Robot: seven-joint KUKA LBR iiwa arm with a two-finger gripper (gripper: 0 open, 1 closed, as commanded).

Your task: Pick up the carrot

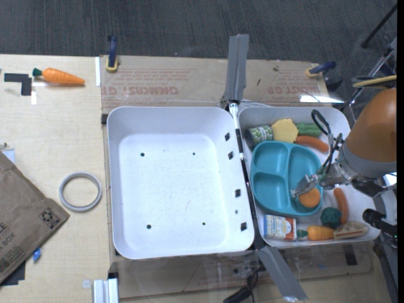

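Bench bins: carrot (319, 233) in rt bin (275, 116), poss. beside tray (273, 178).

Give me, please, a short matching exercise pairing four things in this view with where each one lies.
Things:
1. blue divided plate
2. tape ring
3. small carton
4. yellow toy

Places:
A. on the bench, left of both bins
B. right bin's near corner, beside the left bin
C. middle of the right bin
D. far end of the right bin

Pairs: 1-C, 2-A, 3-B, 4-D
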